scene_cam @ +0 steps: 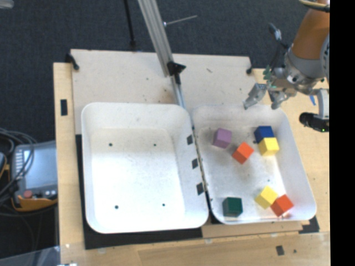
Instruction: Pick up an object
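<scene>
Gripper [265, 97] hangs over right bin [297, 165] rim at 12 o'clock, fingers spread, nothing between them. Nearest candidate: blue cube [264, 132], touching yellow cube [269, 146] at its 6 o'clock. Likely light, rigid, smooth-faced. Best pinch: opposite flat sides clear of yellow neighbour.

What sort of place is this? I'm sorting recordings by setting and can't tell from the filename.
Probably a robotics lab bench: two white bins on a board, small coloured blocks in the right one, an arm's gripper above them, and a control pendant with cables at the left.
</scene>
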{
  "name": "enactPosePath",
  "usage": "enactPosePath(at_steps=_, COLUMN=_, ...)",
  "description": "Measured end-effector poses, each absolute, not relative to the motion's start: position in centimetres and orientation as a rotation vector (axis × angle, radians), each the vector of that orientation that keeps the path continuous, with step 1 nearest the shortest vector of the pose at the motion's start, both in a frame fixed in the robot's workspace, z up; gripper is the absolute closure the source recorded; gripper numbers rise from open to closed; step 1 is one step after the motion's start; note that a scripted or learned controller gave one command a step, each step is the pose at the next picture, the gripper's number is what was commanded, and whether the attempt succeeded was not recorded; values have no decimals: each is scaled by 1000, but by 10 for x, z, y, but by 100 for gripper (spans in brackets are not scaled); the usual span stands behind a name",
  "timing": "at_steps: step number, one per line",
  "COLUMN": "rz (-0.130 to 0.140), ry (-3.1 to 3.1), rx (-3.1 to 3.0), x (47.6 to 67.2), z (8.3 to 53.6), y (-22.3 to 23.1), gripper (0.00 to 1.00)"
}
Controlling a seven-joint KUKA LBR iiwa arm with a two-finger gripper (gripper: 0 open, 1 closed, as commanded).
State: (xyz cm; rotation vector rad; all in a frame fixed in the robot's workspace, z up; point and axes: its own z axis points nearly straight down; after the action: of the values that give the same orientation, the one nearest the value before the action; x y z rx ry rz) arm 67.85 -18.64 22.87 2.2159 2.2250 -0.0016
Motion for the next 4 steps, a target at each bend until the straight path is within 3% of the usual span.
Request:
enactPosePath(at_steps=1, rz=-5, ry=2227, rx=2213, x=678, z=229, y=-187, gripper=0)
enactPosePath(at_steps=3, rz=-4, ry=2227, rx=2216, x=674, z=128, y=-187, gripper=0)
enactPosePath(at_steps=4, rz=1, ry=2225, rx=2212, x=675, z=116, y=-187, gripper=0)
